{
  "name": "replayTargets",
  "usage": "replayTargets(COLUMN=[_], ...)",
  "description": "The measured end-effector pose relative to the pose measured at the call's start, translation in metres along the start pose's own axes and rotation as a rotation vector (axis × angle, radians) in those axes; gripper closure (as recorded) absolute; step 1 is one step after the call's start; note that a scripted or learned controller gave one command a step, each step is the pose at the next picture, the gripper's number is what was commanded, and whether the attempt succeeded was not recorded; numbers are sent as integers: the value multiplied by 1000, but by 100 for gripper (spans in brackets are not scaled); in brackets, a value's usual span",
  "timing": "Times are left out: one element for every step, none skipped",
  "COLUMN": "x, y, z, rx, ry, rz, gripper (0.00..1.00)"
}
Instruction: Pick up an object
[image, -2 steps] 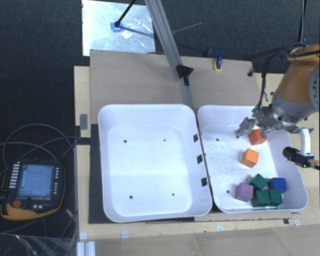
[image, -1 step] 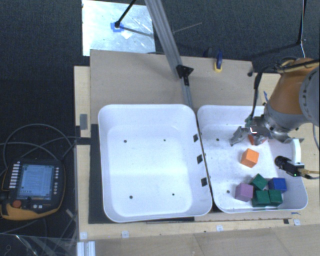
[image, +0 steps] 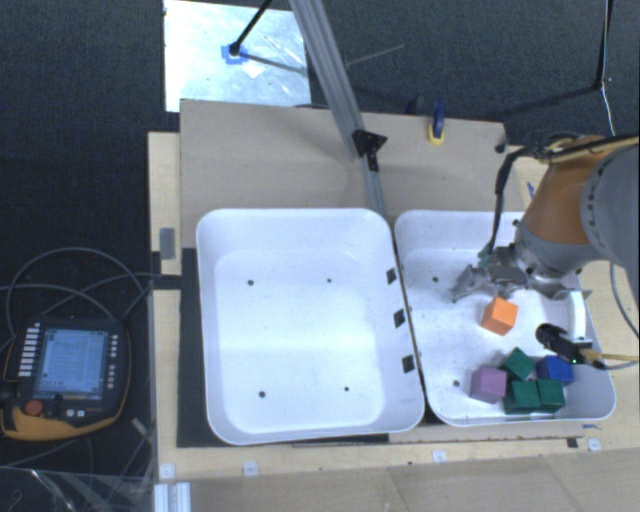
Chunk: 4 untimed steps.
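Observation:
In the right bin (image: 440, 262) my gripper (image: 486, 288) hangs low over the floor, just up and left of an orange cube (image: 499, 316). Its fingers stand apart with nothing between them, and the cube lies free on the bin floor, close to the nearer fingertip. A cluster of blocks sits in the bin's front right corner: a purple cube (image: 488, 384), a green block (image: 519, 364), a blue block (image: 555, 370) and more green blocks (image: 534, 397).
The left bin (image: 215, 300) stands beside the right one, parted from it by a shared wall (image: 404, 320). A slanted metal pole (image: 335, 75) crosses the bench behind the bins. A teach pendant (image: 65, 375) lies on the floor at left.

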<state>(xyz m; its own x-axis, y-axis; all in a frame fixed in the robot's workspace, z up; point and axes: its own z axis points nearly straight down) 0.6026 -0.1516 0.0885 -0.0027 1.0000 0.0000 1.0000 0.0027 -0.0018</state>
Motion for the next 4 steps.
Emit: replayTargets(x=[0,6,9,8], y=[2,-1,-2,-1], z=[-14,-61,-106,-133], rx=[-6,-8,-9,-7], ry=[0,-1,-1,-1], rz=[-2,-2,-2,-2], gripper=[100,100,100,100])
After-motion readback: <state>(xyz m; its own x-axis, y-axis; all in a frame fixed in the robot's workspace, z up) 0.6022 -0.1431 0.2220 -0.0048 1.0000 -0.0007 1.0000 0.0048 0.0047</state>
